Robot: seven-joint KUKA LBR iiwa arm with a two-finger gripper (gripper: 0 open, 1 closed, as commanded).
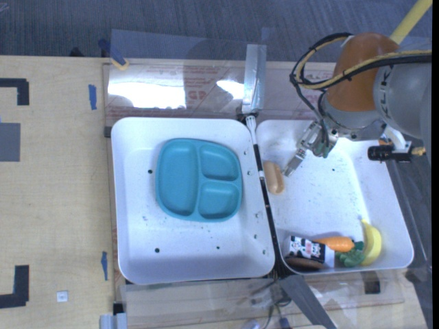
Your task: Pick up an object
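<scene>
My gripper (pixel 296 160) hangs over the upper left part of the right bin (pixel 384 184), pointing down and to the left. Just below and left of its tip, a tan bread roll (pixel 274 177) lies against the bin's left wall, a small gap apart from the gripper. Along the bin's near edge lie a black-and-white carton (pixel 306 249), an orange carrot (pixel 336 243) with a green top (pixel 352 256), and a yellow banana (pixel 372 242). Nothing shows in the gripper.
The left bin (pixel 130 204) holds a blue divided plate (pixel 200 179). A ridge (pixel 264 197) separates the two bins. The arm's orange band (pixel 360 74) and black cables (pixel 309 67) loom above the right bin's far edge.
</scene>
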